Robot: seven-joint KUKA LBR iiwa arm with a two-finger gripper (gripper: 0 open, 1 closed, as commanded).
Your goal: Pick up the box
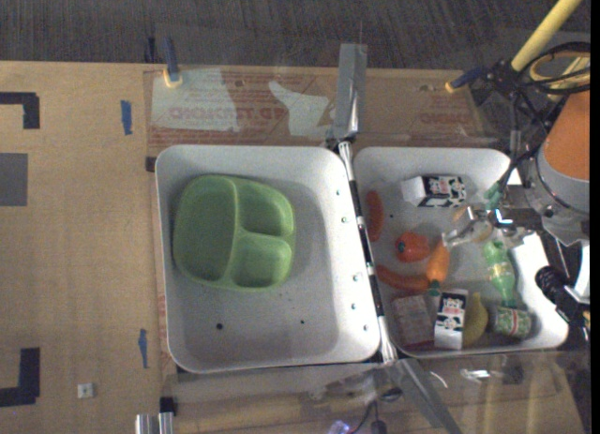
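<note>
Pincer (472, 226) over right bin (394, 165); box (434, 189) nearby

— Which boxes do you have in the right bin (424, 159)?
— You have two small white cartons with black cow patches. One box (434, 190) lies on its side near the far wall; the other box (450, 319) stands upright by the near wall, just beside a banana (477, 318).

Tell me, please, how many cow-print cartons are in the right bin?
2: one carton lies near the right bin's far wall, the other carton stands near its front edge. Clutter could hide more.
</note>
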